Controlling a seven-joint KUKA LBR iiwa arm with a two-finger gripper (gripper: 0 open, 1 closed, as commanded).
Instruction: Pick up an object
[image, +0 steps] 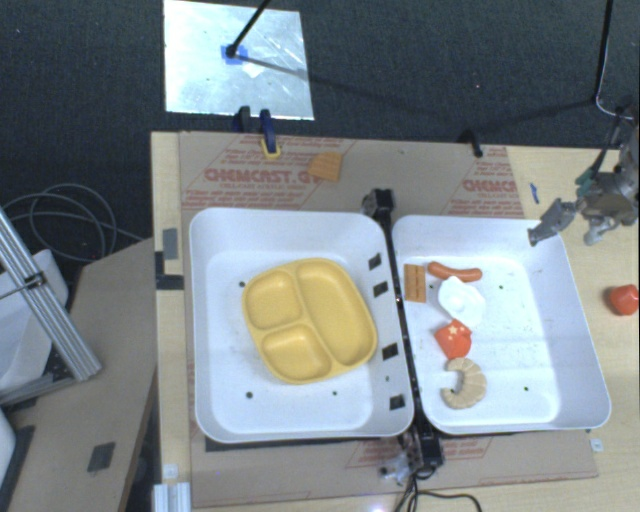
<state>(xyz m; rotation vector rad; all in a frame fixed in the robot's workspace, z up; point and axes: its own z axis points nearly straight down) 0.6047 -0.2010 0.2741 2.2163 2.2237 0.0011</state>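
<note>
The right bin (540, 380) holds small toy foods near its left side: an orange sausage (455, 271), an orange cracker (414, 283), a white piece (462, 300), a red strawberry-like piece (454, 339) and a tan croissant (464, 384). My gripper (570, 222) hangs over the right bin's far right corner, well away from the foods. Its two grey fingers are spread apart with nothing between them.
The left bin (220, 330) carries a yellow divided tray (305, 320). A red object (623, 299) lies on the bench right of the right bin. A tan piece (325, 166) sits on the cardboard behind the bins. A black divider with clips (385, 290) runs between the bins.
</note>
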